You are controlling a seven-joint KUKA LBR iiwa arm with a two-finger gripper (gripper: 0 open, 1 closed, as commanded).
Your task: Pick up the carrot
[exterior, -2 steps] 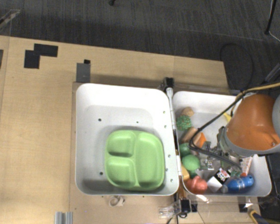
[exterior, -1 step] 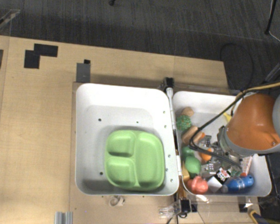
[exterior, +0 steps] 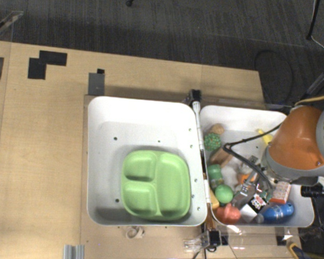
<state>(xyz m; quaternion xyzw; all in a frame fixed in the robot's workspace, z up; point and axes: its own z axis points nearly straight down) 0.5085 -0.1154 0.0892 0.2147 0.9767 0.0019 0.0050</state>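
In the right bin [exterior: 239, 117], a thin orange piece that may be the carrot [exterior: 245, 174] peeks out among cables, mostly hidden under the arm. My gripper [exterior: 245, 194] hangs low over the front middle of this bin, just below that orange piece and right of a light green ball [exterior: 223, 194]. The wrist and its orange band [exterior: 298, 140] cover the bin's right part.
The right bin also holds a dark green leafy toy [exterior: 211, 140], a brown piece [exterior: 220, 155], a green ball [exterior: 214, 172], a red-orange fruit [exterior: 228, 213], a blue item [exterior: 277, 211] and a yellow piece [exterior: 266, 139]. A green divided plate [exterior: 156, 183] lies in the left bin [exterior: 104, 128].
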